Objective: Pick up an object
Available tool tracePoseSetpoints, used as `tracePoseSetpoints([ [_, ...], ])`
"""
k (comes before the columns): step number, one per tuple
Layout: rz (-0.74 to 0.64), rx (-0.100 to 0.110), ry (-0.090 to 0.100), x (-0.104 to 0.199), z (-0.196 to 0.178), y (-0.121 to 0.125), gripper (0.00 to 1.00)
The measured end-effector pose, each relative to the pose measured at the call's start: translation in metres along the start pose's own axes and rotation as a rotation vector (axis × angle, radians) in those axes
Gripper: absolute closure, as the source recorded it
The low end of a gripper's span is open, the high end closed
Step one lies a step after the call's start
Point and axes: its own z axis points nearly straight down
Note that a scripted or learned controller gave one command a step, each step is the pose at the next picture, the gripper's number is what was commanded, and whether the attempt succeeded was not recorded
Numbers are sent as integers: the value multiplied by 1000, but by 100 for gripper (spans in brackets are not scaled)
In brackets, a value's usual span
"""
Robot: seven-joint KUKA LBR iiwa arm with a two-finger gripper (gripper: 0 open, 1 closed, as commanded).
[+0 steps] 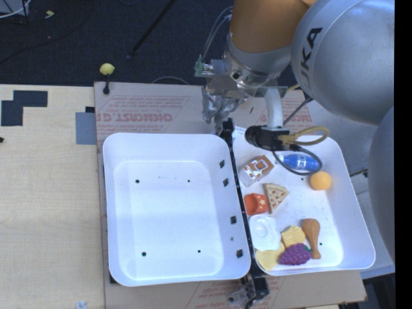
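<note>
we're hovering the hand (219,111) above the right bin (353,192), its grip we can't tell, nothing picked yet, so next we'd drop onto the waffle (257,168).

Dark floor (96,24) across the top, near black, with thin cables trailing over it; pale wood-grain bench surface (45,205) at left, carrying dark blue-black blocky patches (22,105) and a grey square (84,127); brown cardboard sheet (151,108) with reversed red printing lying on the bench; a small yellow ball on a short post (107,70) at the sheet's far corner; lighting even, soft shadows.
</note>
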Motion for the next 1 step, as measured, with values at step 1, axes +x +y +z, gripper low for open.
tracePoseSetpoints([
  [1,1,-1,-1,59,-32,-14,100],
])
